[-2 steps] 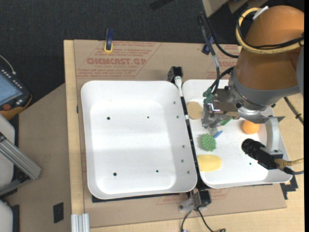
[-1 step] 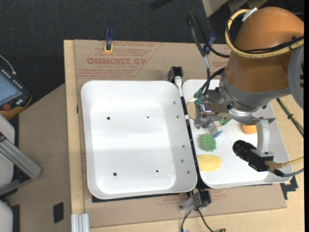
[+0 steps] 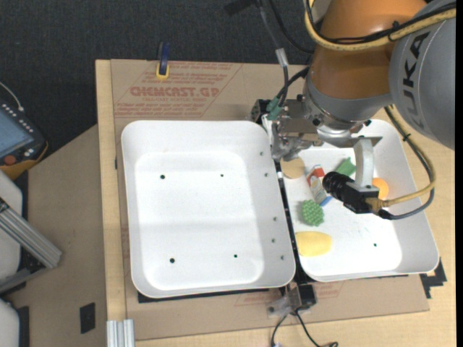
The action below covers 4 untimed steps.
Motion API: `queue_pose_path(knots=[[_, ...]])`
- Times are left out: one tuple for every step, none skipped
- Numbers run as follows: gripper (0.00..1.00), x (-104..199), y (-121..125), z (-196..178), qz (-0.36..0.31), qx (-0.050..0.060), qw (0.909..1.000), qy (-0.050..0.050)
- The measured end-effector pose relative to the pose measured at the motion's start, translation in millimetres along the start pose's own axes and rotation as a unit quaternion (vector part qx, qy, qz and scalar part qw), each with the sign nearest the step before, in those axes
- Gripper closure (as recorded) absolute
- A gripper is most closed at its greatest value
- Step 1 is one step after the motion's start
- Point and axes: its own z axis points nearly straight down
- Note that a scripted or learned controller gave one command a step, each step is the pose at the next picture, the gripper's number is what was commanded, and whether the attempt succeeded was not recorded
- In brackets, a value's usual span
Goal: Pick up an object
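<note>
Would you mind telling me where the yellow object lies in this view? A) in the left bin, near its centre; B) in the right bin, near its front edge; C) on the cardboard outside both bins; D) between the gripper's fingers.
B: the yellow object lies on the floor of the right bin, near its front edge, just below the green object and apart from the arm.

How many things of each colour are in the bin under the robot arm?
Yellow: 1, the yellow lump
Green: 2, the bumpy green piece and the green piece partly hidden by the arm
Tan: 1, the tan round piece
Orange: 1, the orange piece
Red and white: 1, the small tube
Total: 6
</note>
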Motion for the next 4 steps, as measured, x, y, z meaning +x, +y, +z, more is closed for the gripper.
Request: queue_pose_path(knots=[[1.0,50.0,-44.9,-51.9,-0.002,0.001,1.0,0.001],[1.0,3.7,-59.2,-90.8,0.003,-0.001,1.0,0.001],[1.0,-63.9,-60.3,-21.6,0.005,0.006,1.0,0.0],[1.0,-60.1,-58.8,-35.7,0.001,0.001,1.0,0.0]])
